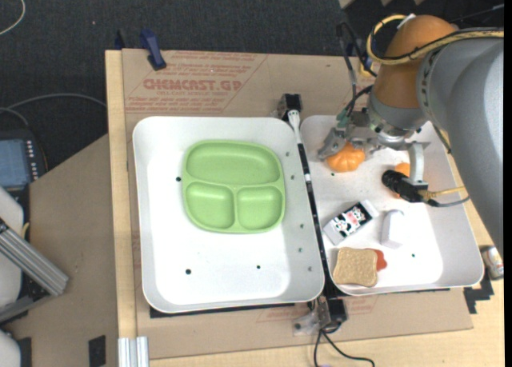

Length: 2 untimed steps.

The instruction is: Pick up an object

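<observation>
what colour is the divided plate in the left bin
Light green: the divided plate, seen best in the camera view.

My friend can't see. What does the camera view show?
The robot's tool is down by an orange fruit in the right bin, near a toast slice and small carton. The left bin holds a green divided plate.

Green tray (234, 186), orange fruit (346, 159), sandwich (357, 267)

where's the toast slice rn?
The toast slice lies at the near edge of the right bin, just below the black-and-white carton.
</observation>
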Available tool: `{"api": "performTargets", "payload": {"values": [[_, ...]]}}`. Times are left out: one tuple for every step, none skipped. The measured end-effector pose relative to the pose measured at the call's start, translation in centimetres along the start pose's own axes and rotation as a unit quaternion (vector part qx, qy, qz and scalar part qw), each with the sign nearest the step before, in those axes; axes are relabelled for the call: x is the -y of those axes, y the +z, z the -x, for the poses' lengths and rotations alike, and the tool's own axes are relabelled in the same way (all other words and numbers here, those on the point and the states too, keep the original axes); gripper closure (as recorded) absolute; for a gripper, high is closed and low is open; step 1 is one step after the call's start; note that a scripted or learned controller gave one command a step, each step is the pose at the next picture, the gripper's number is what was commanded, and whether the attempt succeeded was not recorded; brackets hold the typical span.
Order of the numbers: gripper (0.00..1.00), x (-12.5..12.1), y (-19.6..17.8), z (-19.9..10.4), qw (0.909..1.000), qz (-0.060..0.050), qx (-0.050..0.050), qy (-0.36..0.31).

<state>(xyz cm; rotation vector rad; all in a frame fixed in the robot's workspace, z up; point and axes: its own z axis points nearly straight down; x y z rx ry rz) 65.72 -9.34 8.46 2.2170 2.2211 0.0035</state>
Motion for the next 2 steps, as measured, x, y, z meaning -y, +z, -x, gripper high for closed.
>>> {"api": "performTargets", "payload": {"values": [[1.00, 0.1, -1.2, 0.0, 1.0000, 0.000, 0.000, 0.001], [1.00, -1.1, -8.1, -9.0, 0.9999, 0.005, -0.011, -0.002]]}}
